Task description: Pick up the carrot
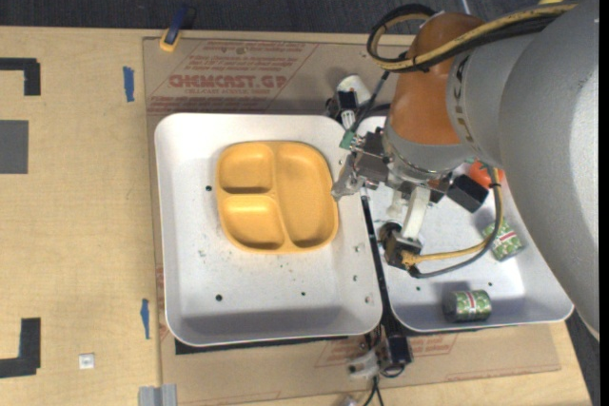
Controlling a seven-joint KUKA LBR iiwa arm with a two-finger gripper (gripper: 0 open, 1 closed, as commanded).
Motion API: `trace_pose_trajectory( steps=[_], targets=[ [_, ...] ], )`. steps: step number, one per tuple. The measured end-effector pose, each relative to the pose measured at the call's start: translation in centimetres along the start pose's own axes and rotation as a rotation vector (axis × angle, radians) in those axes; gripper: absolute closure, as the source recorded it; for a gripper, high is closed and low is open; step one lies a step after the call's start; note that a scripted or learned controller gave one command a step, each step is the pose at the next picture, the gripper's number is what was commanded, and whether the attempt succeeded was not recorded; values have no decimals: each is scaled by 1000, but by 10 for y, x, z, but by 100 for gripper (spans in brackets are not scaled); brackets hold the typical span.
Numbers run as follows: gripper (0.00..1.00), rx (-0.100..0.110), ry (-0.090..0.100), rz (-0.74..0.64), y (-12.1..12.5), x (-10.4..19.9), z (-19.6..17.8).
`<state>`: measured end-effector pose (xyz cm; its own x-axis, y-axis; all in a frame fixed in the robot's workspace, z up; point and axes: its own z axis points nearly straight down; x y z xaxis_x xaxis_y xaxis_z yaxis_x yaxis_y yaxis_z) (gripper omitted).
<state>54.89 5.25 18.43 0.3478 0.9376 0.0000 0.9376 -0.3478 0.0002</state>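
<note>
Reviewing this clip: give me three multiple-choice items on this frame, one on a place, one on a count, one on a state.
1. Where does the yellow plate lie?
A. left bin
B. right bin
C. on the cardboard

2. How many compartments does the plate have?
A. two
B. three
C. five

3. How does the green can lie in the right bin?
A. upright
B. on its side
C. stacked on the plate

Answers: 1 A, it sits inside the left bin. 2 B, one long and two small sections show. 3 B, its round side faces up near the bin's front edge.
</note>
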Motion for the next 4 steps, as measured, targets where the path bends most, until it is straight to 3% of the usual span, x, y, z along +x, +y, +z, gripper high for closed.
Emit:
trace_pose_trajectory(
  steps=[1, 2, 3, 4],
  targets=[
    [0, -13, -1, -142, -26, 55, 52],
    [100, -11, -29, -124, -21, 38, 43],
    [100, 1, 0, 24, -51, 10, -50],
    [100, 4, 0, -198, -96, 59, -31]
  ],
)
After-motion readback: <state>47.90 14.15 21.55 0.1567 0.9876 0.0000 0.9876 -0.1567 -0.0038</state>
